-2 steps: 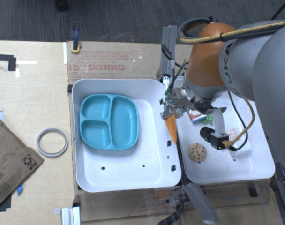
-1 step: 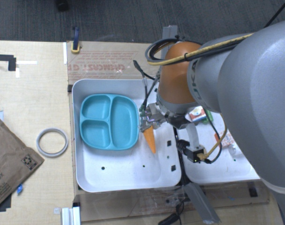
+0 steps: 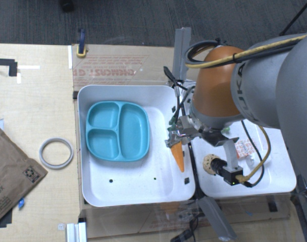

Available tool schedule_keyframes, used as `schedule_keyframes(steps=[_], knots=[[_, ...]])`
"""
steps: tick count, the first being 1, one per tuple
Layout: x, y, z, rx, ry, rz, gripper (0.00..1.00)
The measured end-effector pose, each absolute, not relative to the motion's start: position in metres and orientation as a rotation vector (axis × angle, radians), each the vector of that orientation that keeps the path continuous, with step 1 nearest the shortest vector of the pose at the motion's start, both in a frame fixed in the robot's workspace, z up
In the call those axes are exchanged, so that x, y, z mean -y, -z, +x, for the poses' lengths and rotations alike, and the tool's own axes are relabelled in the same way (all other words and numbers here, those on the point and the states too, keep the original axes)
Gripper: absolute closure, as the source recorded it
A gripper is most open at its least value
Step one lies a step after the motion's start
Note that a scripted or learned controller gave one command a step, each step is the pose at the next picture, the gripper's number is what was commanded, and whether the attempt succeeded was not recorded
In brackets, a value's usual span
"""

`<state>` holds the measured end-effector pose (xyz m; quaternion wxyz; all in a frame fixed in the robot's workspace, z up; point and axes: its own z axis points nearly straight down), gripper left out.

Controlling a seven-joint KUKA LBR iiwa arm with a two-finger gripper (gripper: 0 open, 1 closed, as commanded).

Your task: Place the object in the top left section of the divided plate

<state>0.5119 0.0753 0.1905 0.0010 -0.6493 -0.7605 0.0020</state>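
Observation:
A light blue divided plate (image 3: 117, 131) lies in the left white bin (image 3: 128, 188), towards its left side; its three sections hold nothing. My gripper (image 3: 174, 139) hangs over the right edge of that bin, to the right of the plate. An orange carrot-shaped object (image 3: 179, 158) points downward from the fingers, which are shut on its upper end. The big orange and grey wrist hides most of the gripper from above.
The right bin (image 3: 279, 178) holds a small round tan object (image 3: 210, 164) and a white packet with red print (image 3: 244, 148). A tape ring (image 3: 56, 152) and a brown cardboard box (image 3: 9, 173) lie on the bench left of the bins.

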Motion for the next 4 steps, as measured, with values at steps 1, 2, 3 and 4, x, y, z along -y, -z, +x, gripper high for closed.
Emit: schedule_keyframes(steps=[1, 2, 3, 4], knots=[[-0.088, -0.19, 0.536, 2.298, -0.007, -2.141, 1.0], [-0.135, -0.114, 0.534, 2.264, 0.006, -2.193, 1.0], [-0.123, -0.113, 0.578, 2.11, -0.005, -2.328, 1.0], [-0.145, -0.195, 0.553, 2.056, -0.008, -2.376, 1.0]])
